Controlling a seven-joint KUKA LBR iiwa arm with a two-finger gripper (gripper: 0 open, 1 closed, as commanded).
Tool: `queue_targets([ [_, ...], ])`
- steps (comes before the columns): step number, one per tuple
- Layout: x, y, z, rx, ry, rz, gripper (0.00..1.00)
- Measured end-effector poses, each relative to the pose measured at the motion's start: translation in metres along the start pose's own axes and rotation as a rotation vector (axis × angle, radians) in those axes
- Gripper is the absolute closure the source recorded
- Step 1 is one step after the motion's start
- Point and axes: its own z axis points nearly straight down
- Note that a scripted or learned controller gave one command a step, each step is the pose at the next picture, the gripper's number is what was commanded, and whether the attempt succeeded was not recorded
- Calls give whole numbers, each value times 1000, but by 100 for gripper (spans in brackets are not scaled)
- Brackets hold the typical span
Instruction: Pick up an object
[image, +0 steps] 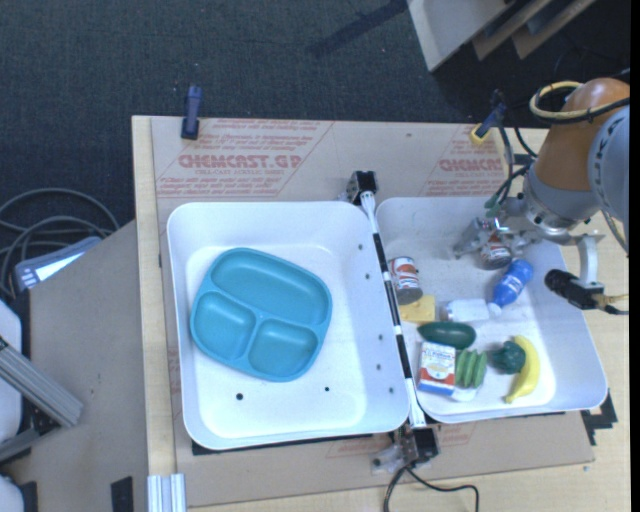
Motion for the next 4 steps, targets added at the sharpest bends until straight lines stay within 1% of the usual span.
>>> queue_targets([
  [1, 8, 8, 4, -5, -2, -2, 0],
  [2, 8, 9, -7, -7, -3, -2, 100],
  [3, 85, 2, -29, -2, 1, -3, 100],
  [4, 145, -45, -120, -5, 0, -2, 100],
])
